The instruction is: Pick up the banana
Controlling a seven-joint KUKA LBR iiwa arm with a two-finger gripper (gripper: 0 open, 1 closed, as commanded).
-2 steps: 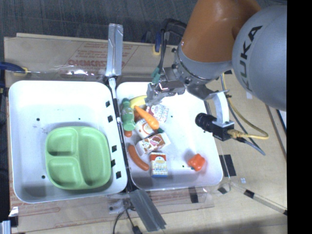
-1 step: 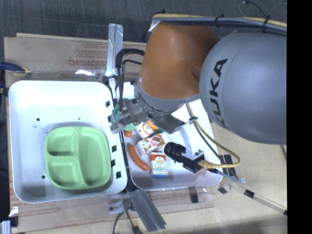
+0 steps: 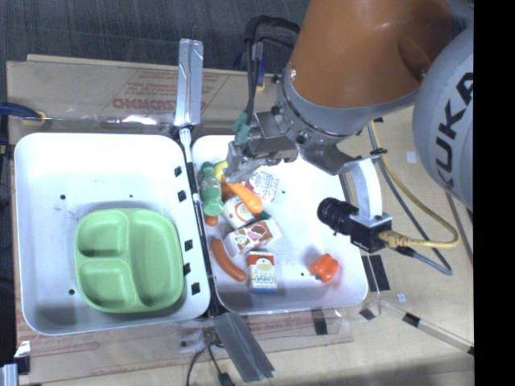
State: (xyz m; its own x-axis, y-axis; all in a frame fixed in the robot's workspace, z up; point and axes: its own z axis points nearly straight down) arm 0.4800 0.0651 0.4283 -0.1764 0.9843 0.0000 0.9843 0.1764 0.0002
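Note:
Only a small yellow piece of the banana (image 3: pixel 208 170) shows, against the left wall of the right bin (image 3: pixel 354 296), at its far left corner. My gripper (image 3: pixel 240 161) hangs low over that corner, just right of the banana and right above the carrot (image 3: pixel 246 197). The arm's big orange band and wrist cover the far part of the bin. I see nothing lifted off the bin floor.
Packed along the right bin's left side are a green item (image 3: pixel 212 196), snack cartons (image 3: pixel 254 236) (image 3: pixel 262 271), a white packet (image 3: pixel 266 185) and a sausage (image 3: pixel 228 261). A red-orange pepper (image 3: pixel 325 268) lies at the front right. The left bin (image 3: pixel 40 175) holds a green divided plate (image 3: pixel 129 258).

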